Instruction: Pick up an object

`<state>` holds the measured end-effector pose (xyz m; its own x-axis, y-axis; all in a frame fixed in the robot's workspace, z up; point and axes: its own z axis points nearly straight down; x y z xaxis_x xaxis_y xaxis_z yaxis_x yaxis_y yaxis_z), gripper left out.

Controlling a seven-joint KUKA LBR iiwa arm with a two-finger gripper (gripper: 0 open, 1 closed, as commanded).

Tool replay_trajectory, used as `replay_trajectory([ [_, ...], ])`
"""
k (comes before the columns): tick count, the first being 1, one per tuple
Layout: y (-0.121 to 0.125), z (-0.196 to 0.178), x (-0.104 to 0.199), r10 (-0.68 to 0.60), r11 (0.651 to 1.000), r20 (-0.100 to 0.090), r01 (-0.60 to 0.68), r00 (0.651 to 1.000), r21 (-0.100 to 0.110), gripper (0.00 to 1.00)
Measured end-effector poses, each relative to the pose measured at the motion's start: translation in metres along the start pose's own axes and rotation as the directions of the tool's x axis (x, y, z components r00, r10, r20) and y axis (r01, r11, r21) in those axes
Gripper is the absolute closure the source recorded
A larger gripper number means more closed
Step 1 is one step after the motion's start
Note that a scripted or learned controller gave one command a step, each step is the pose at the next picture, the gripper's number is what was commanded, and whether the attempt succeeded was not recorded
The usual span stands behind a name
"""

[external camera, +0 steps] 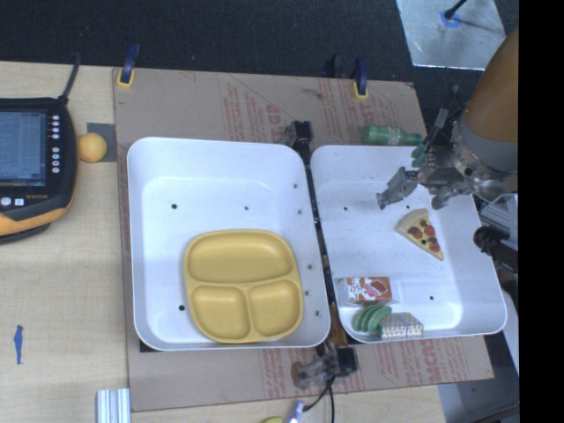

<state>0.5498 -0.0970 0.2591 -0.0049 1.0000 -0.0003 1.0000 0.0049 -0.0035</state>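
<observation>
Over the right bin (458,311), near its far right corner, the hand (412,194) hangs on the end of the grey arm (480,148) with its two fingers spread apart and nothing between them — released, not grasping. One finger (392,189) points out toward the middle of the bin; the other sits closer to the wrist.

Just below the hand, a little toward the arm's side, lies a toy pizza slice (420,233) on the bin floor, near the fingers but apart from them. Further from the hand, at the near edge of the same bin, three small things sit close together: a red-and-white packet (367,289), a green pod-shaped toy (371,316) just beside it, and a small grey block (402,329) touching the green toy.

Beyond the hand, outside the bin on the brown board, lies a green bottle (389,135) on its side.

Well to the hand's far side, the left bin (159,174) holds a yellow divided plate (242,284). On the bench past it — a control tablet (33,166) and a yellow ball (92,146).
</observation>
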Motion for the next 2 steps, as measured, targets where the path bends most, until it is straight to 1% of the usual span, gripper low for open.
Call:
replay_trajectory([
  [1,0.028,0.055,-0.066,0.001,1.000,0.002,-0.001,1.000,0.001,0.00],
  [2,0.049,0.138,-0.115,0.000,1.000,0.001,0.000,1.000,0.002,0.00],
])
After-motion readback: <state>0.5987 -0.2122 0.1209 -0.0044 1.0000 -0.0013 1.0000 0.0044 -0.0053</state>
